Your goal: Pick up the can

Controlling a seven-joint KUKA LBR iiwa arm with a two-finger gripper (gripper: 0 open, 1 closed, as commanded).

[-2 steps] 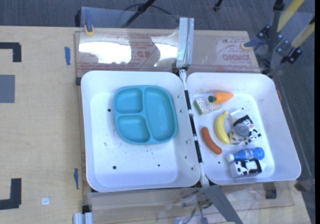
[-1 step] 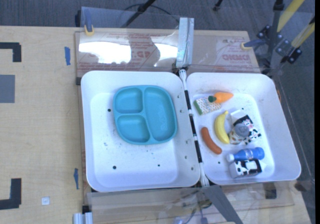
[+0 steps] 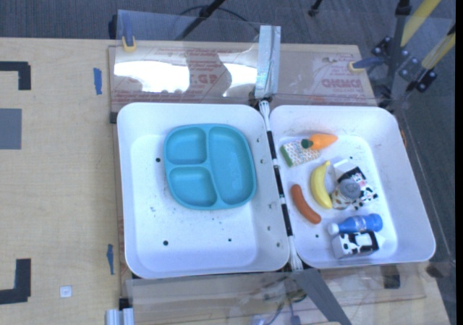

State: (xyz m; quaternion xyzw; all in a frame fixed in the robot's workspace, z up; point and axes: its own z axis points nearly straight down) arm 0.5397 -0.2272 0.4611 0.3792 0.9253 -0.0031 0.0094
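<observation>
The can stands in the right bin, a little right of the bin's middle. It has a grey metal top and a black-and-white patched side. A yellow banana lies against its left side. Just below it lies a blue bottle.
The right bin also holds an orange carrot, a small patterned block, a red sausage and a black-and-white carton. The left bin holds a blue divided plate. Clear panels stand behind both bins.
</observation>
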